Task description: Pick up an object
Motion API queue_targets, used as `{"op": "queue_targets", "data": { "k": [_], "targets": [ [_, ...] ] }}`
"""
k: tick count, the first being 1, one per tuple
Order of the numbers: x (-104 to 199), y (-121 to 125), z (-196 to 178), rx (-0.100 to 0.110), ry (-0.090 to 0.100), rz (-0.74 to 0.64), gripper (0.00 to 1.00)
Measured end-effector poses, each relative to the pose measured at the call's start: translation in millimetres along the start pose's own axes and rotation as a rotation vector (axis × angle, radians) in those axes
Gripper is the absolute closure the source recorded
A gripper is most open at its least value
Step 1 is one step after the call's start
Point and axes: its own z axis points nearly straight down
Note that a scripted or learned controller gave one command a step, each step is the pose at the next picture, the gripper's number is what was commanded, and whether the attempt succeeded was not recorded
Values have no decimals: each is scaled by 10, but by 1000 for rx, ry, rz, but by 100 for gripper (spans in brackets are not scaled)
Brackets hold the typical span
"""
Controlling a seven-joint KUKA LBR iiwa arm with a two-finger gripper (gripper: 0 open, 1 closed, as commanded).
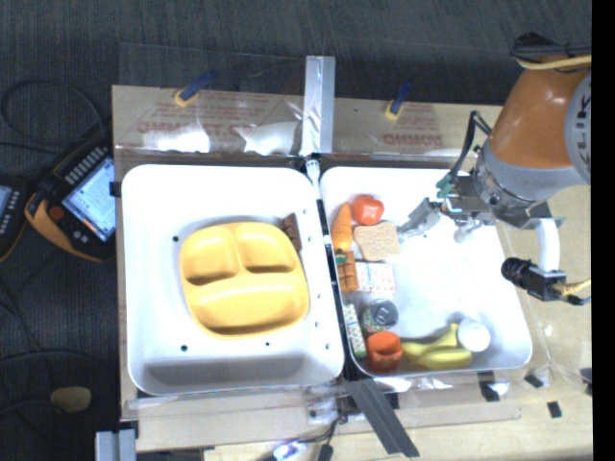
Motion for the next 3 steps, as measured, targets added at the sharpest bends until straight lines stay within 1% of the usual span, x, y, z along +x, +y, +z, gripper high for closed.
{"op": "queue_targets", "data": {
  "k": [1,2,3],
  "targets": [
    [64,-53,1302,-7,-2,-42,0],
    [136,-212,1398,-28,5,163,0],
    [124,-191,1277,-35,3,163,100]
  ]
}}
